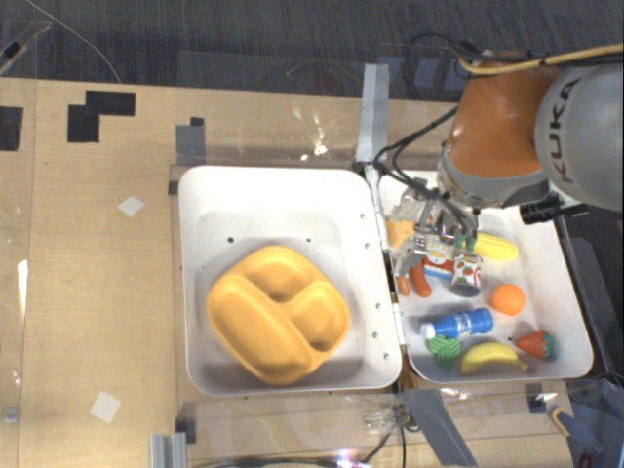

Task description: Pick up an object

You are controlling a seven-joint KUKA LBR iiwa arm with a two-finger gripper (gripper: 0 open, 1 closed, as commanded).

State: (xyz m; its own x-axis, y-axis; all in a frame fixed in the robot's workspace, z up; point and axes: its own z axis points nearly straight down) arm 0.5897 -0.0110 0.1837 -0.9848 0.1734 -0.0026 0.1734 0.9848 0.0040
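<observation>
While lowered over the right bin [575, 344], hand [441, 245] hovering among small toys, state of grip impossible to tell.

Just beneath and beside the hand: red sausage-like pieces [417, 280], a small can [466, 273] and a yellow corn cob [493, 250]. Further toward lower right: an orange ball [508, 299], a blue bottle [465, 324], a banana [489, 358], a strawberry [534, 343]. In the left bin [273, 188] at frame centre, a yellow divided tray [278, 312]. Both bins resting on the desk [88, 291].
</observation>
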